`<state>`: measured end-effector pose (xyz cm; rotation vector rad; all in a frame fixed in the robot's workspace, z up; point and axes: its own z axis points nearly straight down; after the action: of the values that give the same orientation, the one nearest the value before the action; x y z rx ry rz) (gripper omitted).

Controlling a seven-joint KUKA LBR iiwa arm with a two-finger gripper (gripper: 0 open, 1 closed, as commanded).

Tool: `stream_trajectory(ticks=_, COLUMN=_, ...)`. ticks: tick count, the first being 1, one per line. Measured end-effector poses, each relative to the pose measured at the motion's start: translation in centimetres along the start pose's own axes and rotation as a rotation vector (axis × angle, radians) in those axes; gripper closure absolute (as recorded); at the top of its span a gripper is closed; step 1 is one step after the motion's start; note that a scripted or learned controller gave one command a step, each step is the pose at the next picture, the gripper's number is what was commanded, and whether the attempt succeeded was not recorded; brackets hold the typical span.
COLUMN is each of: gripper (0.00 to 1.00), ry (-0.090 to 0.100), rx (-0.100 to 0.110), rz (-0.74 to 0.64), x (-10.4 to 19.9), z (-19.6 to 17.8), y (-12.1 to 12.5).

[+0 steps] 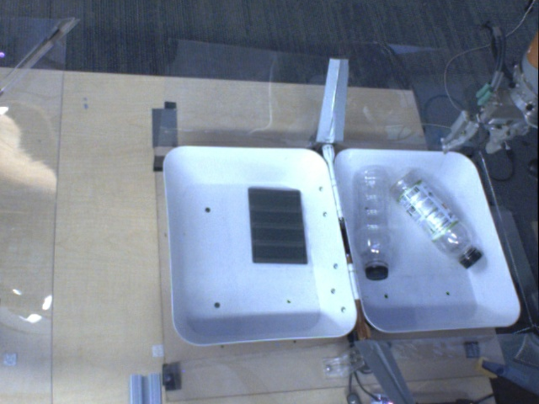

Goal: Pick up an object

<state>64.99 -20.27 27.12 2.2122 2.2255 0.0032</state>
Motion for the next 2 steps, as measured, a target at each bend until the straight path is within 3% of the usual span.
stream_trajectory(ticks=1, gripper=0.00, ry=-0.002, rx=-0.008, rz=-0.124, x=-0.2, z=14.1, y=1.8)
stream_trajectory(ticks=2, gripper=0.00, ry=-0.002, rx=-0.005, rz=-0.296, x=2.4, z=18.3, y=-1.2)
